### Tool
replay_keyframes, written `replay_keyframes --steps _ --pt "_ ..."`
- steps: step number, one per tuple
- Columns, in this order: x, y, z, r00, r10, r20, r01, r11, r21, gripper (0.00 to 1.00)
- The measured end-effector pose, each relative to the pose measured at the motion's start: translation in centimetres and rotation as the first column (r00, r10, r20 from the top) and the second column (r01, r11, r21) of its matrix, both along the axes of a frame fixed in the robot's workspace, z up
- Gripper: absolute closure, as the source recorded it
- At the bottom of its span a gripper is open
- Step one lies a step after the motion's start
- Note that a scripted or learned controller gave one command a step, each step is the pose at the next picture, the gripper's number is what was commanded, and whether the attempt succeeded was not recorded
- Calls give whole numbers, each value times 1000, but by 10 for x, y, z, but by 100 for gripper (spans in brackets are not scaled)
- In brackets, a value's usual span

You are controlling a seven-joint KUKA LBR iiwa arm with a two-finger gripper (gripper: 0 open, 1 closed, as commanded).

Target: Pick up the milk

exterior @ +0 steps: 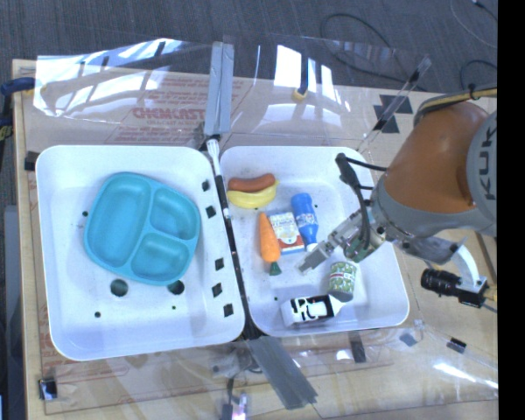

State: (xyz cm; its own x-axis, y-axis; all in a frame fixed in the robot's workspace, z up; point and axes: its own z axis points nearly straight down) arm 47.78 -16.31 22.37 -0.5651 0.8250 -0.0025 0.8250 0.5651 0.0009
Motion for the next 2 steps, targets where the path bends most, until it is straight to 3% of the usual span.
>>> replay_keyframes --steps 1,2 --pt "0 9 -132 995 100 -1 -100 995 1 0" --pt "0 -30 -32 987 161 0 -161 987 0 0"
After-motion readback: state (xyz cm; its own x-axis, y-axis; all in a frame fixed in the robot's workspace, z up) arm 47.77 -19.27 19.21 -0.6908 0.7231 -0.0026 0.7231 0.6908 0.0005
